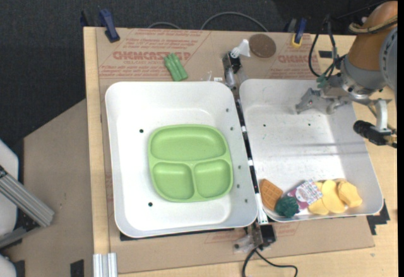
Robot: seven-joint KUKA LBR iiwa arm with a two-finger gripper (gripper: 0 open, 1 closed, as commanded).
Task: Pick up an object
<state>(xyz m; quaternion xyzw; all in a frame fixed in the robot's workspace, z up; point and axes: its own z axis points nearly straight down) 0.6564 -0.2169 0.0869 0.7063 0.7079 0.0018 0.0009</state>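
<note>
Over the right bin's [353, 143] far edge our gripper [314, 100] hangs; we cannot tell its grip. Toys [315, 197] lie well apart, nearer the camera.

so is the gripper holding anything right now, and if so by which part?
Nothing is held. The grey two-finger gripper hangs over the bare far end of the right white bin, apart from the yellow, orange, green and pink objects heaped at its near edge.
</note>
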